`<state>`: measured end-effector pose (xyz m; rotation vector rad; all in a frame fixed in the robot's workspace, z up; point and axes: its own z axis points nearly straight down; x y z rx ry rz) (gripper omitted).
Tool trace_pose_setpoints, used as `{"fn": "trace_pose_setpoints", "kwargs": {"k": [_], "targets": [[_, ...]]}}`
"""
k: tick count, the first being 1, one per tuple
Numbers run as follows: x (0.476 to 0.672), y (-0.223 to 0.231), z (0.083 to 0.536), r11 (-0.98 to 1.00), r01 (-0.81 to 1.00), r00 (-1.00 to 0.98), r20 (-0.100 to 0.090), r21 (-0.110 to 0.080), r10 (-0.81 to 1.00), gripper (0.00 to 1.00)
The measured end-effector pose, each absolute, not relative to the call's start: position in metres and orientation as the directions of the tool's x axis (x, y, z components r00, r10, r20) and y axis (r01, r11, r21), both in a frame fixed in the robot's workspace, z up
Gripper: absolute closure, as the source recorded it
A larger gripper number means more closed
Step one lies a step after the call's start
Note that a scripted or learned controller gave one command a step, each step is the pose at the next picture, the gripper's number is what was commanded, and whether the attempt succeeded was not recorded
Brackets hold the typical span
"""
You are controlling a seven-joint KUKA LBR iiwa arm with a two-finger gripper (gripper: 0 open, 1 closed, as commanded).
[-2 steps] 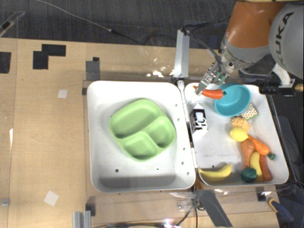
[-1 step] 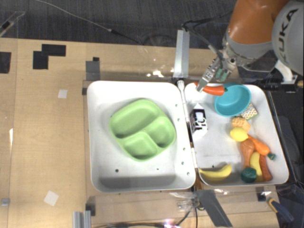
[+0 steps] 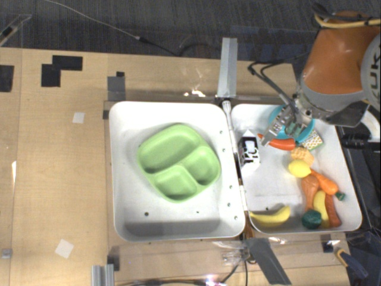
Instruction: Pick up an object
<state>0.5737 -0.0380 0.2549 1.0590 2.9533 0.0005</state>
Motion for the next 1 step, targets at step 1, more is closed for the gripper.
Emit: {"fn": "trace_pose_setpoints", "kwargs": {"k": [1], "targets": [[0.6298,0.0037,0.2634,0.522,0.853,-0.522,-0.003,0.006,0.853,1.0]]}}
